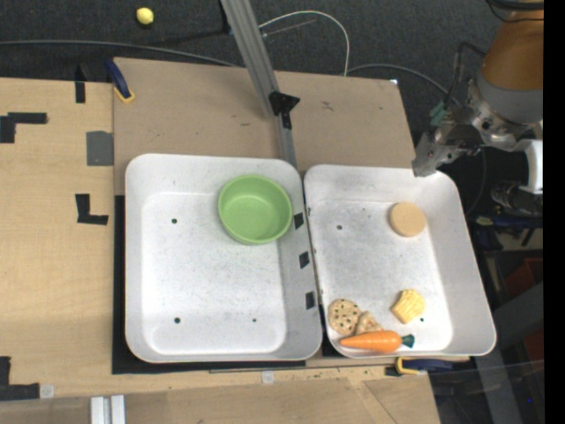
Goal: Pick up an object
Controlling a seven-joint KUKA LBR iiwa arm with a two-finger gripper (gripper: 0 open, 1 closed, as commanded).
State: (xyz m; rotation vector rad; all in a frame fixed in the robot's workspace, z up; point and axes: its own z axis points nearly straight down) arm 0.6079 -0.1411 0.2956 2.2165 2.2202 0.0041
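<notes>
The right bin [459, 237] holds a round tan disc [408, 219] near its far right, a yellow corn-like piece [407, 306], a brown cookie [342, 314], a small tan piece [366, 324] and an orange carrot [374, 342] along its near edge. A green bowl [255, 208] sits in the left bin [159, 263] at its far right. My gripper [430, 159] hangs at the far right corner of the right bin, above its rim, up and right of the tan disc. Nothing shows between its fingers.
A grey pole [256, 51] slants down to the gap between the bins. Cables [318, 25] lie on the brown board behind. A yellow ball [145, 15] rests on the dark floor at the far left.
</notes>
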